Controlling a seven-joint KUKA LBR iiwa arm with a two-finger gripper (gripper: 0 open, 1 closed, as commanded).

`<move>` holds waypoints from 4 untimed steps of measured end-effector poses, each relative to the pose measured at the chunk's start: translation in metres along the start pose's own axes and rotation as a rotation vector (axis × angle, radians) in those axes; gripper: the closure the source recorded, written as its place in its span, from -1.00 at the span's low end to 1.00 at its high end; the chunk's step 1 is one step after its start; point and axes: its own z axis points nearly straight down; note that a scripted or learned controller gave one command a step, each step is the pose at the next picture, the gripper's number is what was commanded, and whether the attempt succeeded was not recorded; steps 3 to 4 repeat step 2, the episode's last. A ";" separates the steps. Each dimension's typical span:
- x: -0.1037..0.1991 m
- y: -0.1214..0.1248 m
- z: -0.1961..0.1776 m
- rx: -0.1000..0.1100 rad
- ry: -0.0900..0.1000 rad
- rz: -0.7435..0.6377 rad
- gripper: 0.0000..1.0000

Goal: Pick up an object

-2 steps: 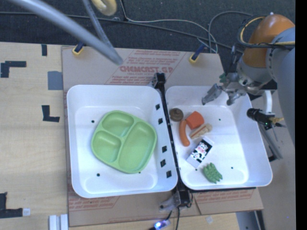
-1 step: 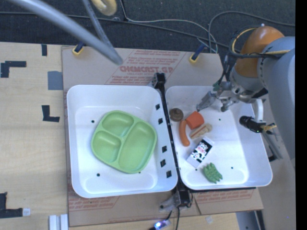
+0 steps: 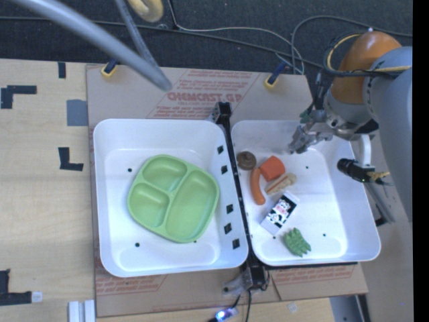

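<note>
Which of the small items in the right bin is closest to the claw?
The orange-red block, just below-left of the claw; the green piece lies farthest.

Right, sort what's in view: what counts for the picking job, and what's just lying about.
For the job: gripper, right bin, brown ball, orange block, sausage, tan stick, black-and-white card, green toy.

Lying about: green tray, left bin, cardboard.
</note>
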 end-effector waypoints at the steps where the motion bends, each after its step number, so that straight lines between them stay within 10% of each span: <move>1: 0.002 0.002 -0.043 -0.005 0.004 0.001 1.00; 4: 0.005 0.007 -0.087 -0.006 0.004 0.001 1.00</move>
